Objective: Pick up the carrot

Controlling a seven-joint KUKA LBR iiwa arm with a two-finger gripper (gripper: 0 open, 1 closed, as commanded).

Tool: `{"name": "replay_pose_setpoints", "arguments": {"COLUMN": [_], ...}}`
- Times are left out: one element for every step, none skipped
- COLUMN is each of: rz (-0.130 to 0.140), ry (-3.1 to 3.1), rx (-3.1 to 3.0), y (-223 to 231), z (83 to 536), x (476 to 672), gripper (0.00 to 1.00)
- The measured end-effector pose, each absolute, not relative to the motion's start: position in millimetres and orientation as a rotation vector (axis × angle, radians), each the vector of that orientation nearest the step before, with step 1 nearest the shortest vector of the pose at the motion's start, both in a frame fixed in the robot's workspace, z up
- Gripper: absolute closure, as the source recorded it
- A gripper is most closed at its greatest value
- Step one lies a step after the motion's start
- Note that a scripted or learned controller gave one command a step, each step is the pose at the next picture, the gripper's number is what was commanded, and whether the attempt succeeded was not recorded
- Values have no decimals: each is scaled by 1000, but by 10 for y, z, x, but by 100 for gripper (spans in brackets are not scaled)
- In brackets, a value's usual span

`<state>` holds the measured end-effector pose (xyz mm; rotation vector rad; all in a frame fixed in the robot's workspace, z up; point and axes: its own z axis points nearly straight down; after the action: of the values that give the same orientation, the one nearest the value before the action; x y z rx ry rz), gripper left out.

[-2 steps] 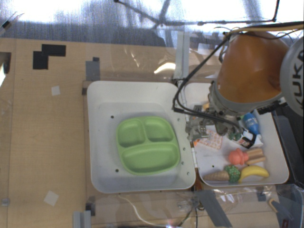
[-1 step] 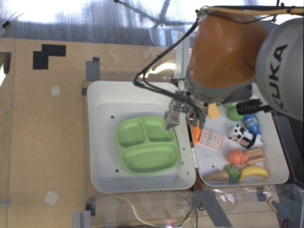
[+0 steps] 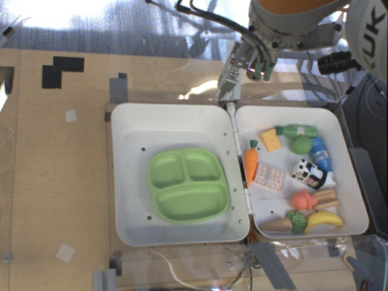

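The carrot (image 3: 250,162) is orange with a green top. It lies lengthwise in the right bin (image 3: 351,162), close against that bin's left wall, with its green end pointing toward the back. My gripper (image 3: 247,76) hangs high over the back edge of the bins, near the divide between them and well behind the carrot. Its fingers stand apart, open, with nothing between them.
A green divided plate (image 3: 189,185) sits in the left bin (image 3: 130,162). The right bin also holds a pink cracker (image 3: 268,177), a cheese wedge (image 3: 270,140), a green bottle (image 3: 297,131), a blue bottle (image 3: 322,156), a cow toy (image 3: 309,172), a banana (image 3: 324,221) and other toy food.
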<state>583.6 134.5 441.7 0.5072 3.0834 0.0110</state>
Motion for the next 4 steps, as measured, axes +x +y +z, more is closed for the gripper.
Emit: {"name": "replay_pose_setpoints", "arguments": {"rz": [3, 7, 7, 1], "ry": [3009, 3008, 3013, 2952], "rx": [892, 858, 850, 1064], "y": [1381, 644, 675, 94], "z": [3370, 3776, 3763, 2804], "x": [5513, 5480, 5476, 5442], "gripper": [100, 100, 0, 0]}}
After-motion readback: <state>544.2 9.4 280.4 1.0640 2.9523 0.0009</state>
